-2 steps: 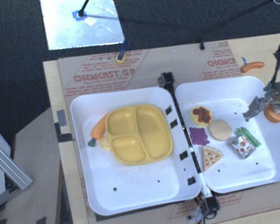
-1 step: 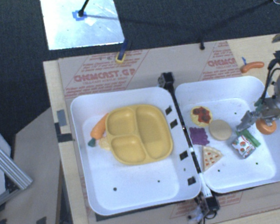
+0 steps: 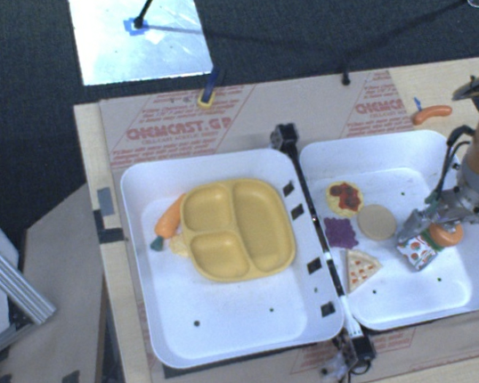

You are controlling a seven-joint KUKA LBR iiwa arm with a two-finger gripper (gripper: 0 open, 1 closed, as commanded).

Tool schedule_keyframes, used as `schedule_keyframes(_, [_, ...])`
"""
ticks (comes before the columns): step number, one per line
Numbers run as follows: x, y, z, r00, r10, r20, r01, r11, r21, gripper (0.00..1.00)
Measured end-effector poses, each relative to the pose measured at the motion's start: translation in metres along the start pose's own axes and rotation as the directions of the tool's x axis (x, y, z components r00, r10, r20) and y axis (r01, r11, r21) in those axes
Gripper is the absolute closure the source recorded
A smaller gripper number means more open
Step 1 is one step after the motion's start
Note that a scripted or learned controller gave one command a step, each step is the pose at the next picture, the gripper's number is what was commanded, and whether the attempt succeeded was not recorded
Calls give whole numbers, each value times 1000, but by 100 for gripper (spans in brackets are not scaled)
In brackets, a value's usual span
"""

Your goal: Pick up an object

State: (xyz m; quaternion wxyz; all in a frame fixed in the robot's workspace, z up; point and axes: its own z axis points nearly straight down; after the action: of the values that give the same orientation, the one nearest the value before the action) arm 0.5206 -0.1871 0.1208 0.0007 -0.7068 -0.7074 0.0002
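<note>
Landmark: right bin, the one nearer the arm.

Arm low over the right bin's right half. Tool is down at floor level of the bin, in among a small printed carton and an orange round piece. Both lie at the tool's tip; cannot tell whether either sits between the fingers, nor whether the fingers are spread or pressed together, as the wrist hides them.

Other candidates in the right bin, toward its left wall: beige disc, pizza slice, purple grapes, red-and-yellow item.

Beyond the right bin's left wall: yellow divided plate with a carrot against it.

Progress, judged: approach done, tool at the pick site. Nothing visibly lifted; carton and orange piece appear to rest on the bin floor. Left: confirmed grasp, then lift.
</note>
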Motion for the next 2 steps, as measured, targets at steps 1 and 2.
schedule_keyframes(1, [-4, 6, 29, 1000, 0, 11, 0, 1000, -19, 0])
schedule_keyframes(2, [-8, 8, 15, 1000, 3, 21, -2, 1000, -31, 100])
